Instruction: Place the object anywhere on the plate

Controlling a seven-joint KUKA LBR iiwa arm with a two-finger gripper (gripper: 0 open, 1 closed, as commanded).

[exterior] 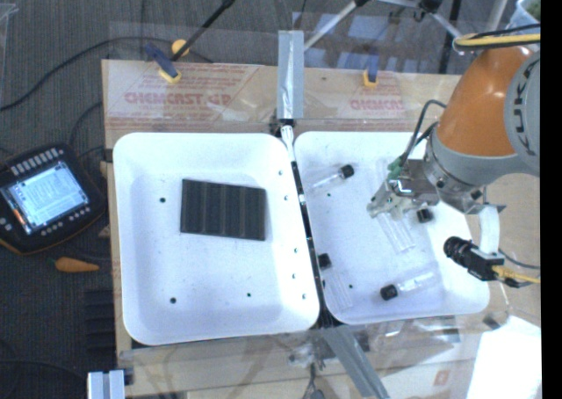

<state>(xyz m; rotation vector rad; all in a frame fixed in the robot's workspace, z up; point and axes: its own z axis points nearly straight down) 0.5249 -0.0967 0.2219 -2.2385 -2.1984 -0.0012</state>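
Gripper [392, 198], state not discernible, sits low in the right bin [457, 296] among tubes [332, 177]: pick step; next, carry one left to the plate [223, 209].

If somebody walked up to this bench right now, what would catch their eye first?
Probably the grey arm with its orange band, reaching in from the right, its tool low over the right bin. Next, the dark ridged plate lying flat near the middle of the left bin. Then the clear black-capped tubes scattered in the right bin, one near its top left and one near the bottom.
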